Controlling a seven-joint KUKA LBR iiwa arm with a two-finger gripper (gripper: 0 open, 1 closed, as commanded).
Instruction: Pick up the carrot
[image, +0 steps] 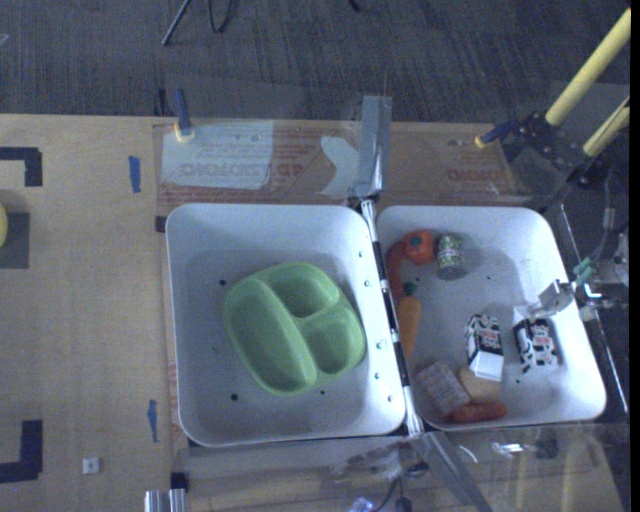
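Lying lengthwise along the right bin's (575, 372) left wall, carrot (408, 322).

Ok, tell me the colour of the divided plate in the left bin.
Light green, the divided plate, seen clearly in the camera view.

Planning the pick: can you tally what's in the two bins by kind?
Green divided plate: 1
Carrot: 1
Tomato: 1
Red pepper: 1
Can: 1
Black-and-white cartons: 2
Brown packet: 1
Bread piece: 1
Sausage: 1
Total: 10
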